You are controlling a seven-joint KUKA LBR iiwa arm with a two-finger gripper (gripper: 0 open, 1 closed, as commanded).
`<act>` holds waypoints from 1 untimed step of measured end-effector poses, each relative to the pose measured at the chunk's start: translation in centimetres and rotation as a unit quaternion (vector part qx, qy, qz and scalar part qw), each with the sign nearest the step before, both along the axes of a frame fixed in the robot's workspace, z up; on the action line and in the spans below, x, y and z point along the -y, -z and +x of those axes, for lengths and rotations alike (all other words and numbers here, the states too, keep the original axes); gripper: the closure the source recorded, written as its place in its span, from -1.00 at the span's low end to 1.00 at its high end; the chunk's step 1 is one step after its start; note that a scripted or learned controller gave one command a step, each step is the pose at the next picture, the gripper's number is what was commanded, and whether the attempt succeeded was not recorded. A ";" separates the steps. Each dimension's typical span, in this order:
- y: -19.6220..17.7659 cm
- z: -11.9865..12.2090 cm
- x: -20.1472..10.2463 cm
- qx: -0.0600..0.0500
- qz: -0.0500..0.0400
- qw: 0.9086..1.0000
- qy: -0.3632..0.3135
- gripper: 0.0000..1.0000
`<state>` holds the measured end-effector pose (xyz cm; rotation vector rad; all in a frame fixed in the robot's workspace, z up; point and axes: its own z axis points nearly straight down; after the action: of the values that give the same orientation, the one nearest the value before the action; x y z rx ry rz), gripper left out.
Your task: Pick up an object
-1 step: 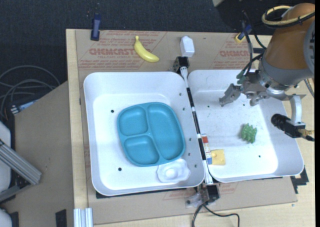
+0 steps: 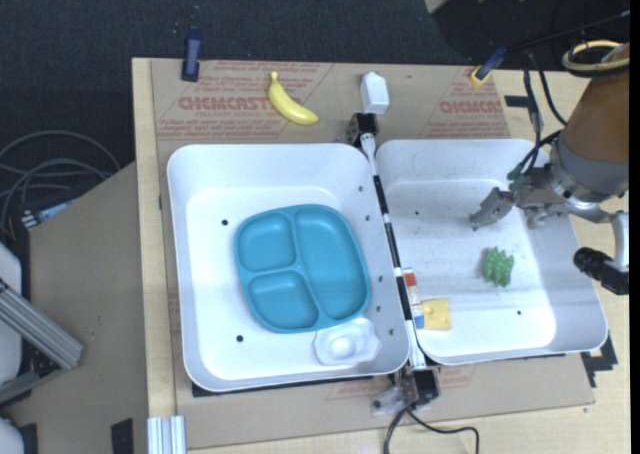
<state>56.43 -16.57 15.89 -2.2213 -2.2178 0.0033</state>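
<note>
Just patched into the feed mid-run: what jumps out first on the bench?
The blue divided plate dominates the left bin, with a small white piece at its near edge. In the right bin, the gripper hangs above a green object. A yellow banana lies on the bench behind the bins.

tray [image 2: 300,267] in left bin [image 2: 200,182]; broccoli [image 2: 497,266] in right bin [image 2: 440,162].

The claw [image 2: 505,204] hangs over the right bin [image 2: 450,167], above a green broccoli piece [image 2: 497,266] and a yellow block [image 2: 436,315]. A blue divided plate [image 2: 298,267] fills the left bin [image 2: 200,182]; a banana [image 2: 290,102] lies near the table's [image 2: 160,272] far edge.
</note>
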 end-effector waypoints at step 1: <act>7.5 -3.8 1.4 0.001 0.000 1.000 0.000 -1.00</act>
<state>52.66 -18.01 8.41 -2.2213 -2.2192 0.0012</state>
